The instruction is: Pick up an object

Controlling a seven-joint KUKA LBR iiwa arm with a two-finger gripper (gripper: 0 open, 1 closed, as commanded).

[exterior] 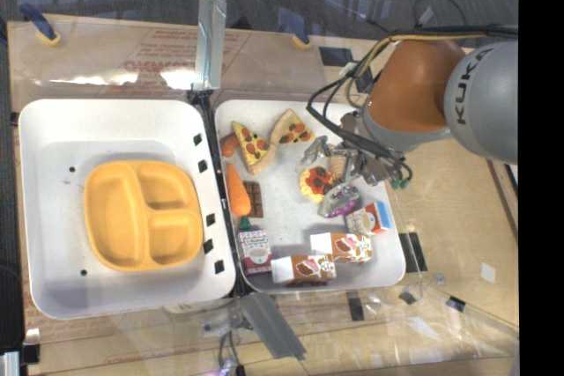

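Camera view: pincer [339, 176], state impossible to tell, hovers in the right white bin [291, 233] over the crowded round red-yellow toy [315, 181] and shiny purple packet [339, 205]; a descent risks nudging neighbours and closing on nothing.

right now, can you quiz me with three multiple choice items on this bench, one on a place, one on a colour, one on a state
1. Which bin holds the divided tray?
A. left bin
B. right bin
C. neither

2. What colour is the tray?
A. blue
B. yellow
C. green

3. How does the carrot lie?
A. on the tray
B. on the right bin's floor by its left wall
C. outside both bins

Key: 1 A, the tray sits in the left bin. 2 B, it is plainly yellow. 3 B, the carrot rests in the right bin beside the chocolate bar, near the pizza slice.
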